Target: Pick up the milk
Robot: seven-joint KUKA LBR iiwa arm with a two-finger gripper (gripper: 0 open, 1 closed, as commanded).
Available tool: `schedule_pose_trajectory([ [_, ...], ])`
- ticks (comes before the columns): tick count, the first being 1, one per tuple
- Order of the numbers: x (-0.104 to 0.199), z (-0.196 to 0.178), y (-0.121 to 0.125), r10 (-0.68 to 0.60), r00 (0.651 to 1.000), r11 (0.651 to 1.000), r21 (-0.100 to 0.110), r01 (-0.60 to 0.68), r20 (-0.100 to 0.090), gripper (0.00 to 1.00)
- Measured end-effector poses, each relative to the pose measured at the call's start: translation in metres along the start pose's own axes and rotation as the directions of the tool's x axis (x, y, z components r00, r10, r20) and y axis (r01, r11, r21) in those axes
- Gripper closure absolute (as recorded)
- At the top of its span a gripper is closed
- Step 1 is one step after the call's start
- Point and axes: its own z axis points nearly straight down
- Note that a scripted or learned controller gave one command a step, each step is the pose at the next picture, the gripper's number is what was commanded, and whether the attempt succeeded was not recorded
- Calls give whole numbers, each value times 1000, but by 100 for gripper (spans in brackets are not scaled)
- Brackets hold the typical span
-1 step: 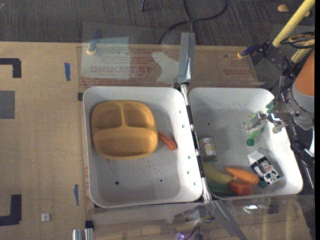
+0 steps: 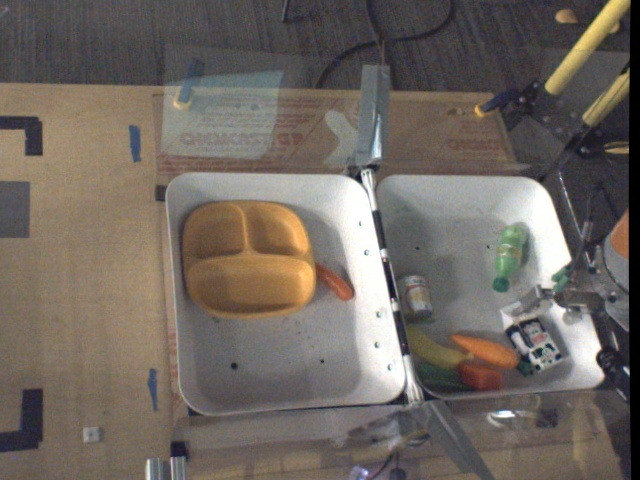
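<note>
- Gripper [image 2: 545, 303] hangs over the right bin's [image 2: 450, 208] 4 o'clock corner; grip state: cannot tell.
- Milk [image 2: 535, 345] lies just below it, ungrasped.

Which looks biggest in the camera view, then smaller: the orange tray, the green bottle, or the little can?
1. orange tray, biggest by far.
2. green bottle.
3. can, a bit smaller than the bottle, though they look close.
</note>
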Motion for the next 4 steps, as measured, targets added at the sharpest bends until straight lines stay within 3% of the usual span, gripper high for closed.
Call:
schedule_pose_trajectory([
  [1, 13, 37, -3, -24, 1000, 1000, -2, 24, 1, 0],
  [2, 6, -4, -4, -59, 998, 998, -3, 59, 2, 0],
  [3, 9, 36, -3, -95, 995, 995, -2, 95, 1, 0],
  [4, 48, 42, 29, -213, 977, 977, -9, 213, 7, 0],
])
